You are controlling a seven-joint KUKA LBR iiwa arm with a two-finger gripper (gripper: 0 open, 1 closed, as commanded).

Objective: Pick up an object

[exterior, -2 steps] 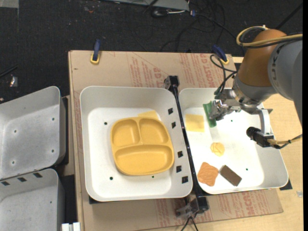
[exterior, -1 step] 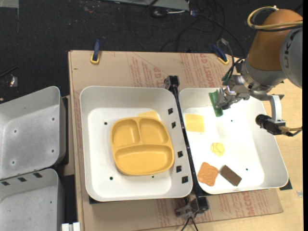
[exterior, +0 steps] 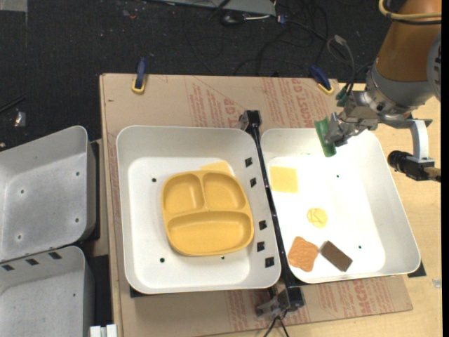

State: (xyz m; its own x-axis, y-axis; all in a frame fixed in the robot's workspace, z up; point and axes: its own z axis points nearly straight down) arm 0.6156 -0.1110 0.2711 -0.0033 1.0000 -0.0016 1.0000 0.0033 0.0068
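My gripper [exterior: 335, 133] hovers over the far edge of the right bin [exterior: 368, 195], its fingers shut on a small green block [exterior: 326, 140] that hangs tilted above the bin's back wall. On the bin floor below lie a pale yellow square slice [exterior: 284, 179], a round yellow piece [exterior: 317, 217], an orange-brown piece [exterior: 303, 253] and a dark brown block [exterior: 335, 255]. All of these lie well in front of the gripper.
The left bin [exterior: 140, 209] holds a yellow divided plate [exterior: 208, 213] with a pale yellow slice [exterior: 217, 167] peeking from under its far edge. A black divider [exterior: 263, 195] runs between the bins. Blue clamps [exterior: 139, 76] grip the cardboard base; grey trays [exterior: 42, 181] stand at left.
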